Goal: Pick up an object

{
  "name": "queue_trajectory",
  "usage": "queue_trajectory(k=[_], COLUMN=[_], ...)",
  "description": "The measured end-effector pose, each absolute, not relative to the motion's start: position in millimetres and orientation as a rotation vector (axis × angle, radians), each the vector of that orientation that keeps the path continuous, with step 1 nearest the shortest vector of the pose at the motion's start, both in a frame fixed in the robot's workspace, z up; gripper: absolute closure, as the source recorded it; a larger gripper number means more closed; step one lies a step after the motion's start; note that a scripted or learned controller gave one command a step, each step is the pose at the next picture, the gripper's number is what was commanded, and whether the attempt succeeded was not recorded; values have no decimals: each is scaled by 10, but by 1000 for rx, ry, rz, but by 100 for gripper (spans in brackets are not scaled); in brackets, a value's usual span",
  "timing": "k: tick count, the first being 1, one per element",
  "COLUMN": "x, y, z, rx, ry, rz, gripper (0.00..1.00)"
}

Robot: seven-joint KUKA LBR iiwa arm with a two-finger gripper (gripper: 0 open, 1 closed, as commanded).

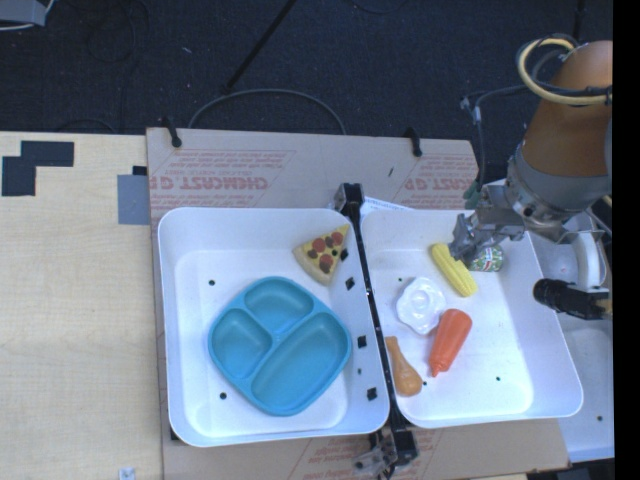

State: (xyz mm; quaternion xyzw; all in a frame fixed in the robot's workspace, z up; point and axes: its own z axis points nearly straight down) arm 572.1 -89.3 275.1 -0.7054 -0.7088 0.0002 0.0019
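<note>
- Camera view, looking down at a slant: two shallow white bins are sitting side by side, the left bin point(180, 268) and the right bin point(540, 368).
- The left bin is holding a blue divided plate point(280, 346) and a toy pizza slice point(324, 252).
- The right bin is holding a yellow toy corn cob point(452, 269), a white fried egg point(420, 303), an orange carrot point(450, 339), a tan chicken drumstick point(402, 368) and a small green-labelled can point(487, 259).
- The grey arm is reaching in from the right, and its gripper point(474, 240) is hanging at the right bin's upper part.
- I cannot tell how the gripper is set; it is dark and blurred.
- The can is lying just beside the gripper, partly under it; the corn is touching or nearly touching that spot on the left.
- Risk, as a judgement: with can and corn crowding together, a closing grip could be nudging one away or catching neither.
</note>
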Motion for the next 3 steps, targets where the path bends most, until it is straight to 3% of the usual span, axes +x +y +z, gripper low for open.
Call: queue_trajectory(k=[3], x=[5676], y=[764], z=[2481], rx=[-2214], ry=[-2224], rz=[3], gripper=[100])
